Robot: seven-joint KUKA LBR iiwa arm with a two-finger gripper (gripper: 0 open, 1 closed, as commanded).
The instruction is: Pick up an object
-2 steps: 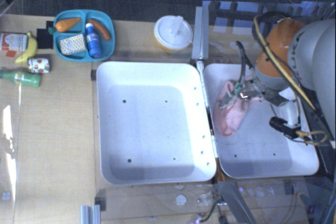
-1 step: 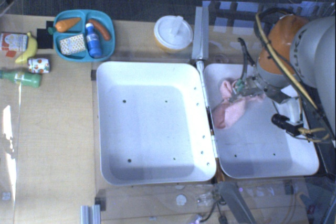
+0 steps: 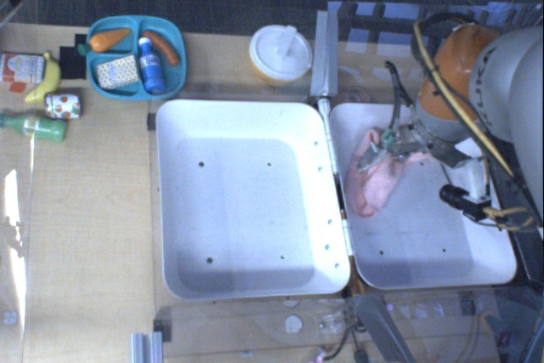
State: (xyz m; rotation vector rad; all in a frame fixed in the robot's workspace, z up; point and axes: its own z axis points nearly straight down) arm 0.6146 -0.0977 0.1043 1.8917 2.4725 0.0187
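**Gripper down at the pink cloth in the right bin**

While the left bin (image 3: 242, 200) lies bare of anything to grab, all the action is over in the right bin (image 3: 433, 251), where the arm (image 3: 510, 89) reaches in from the right edge of the view. Its gripper (image 3: 393, 142) is low at the upper end of a pink cloth (image 3: 374, 174), a crumpled, elongated piece lying near the bin's left wall. And look at how it lies: the long axis runs from upper right down to lower left, so the bulk of the fabric trails away from the tool, down and to the left. The top of the cloth meets the fingertips, and fabric seems to sit right at them, but whether they are parted or pinched on it I cannot tell; the wrist hardware crowds that spot. My read: any lift from here has to go straight up, with the cloth's loose lower end dragging along the bin floor behind.
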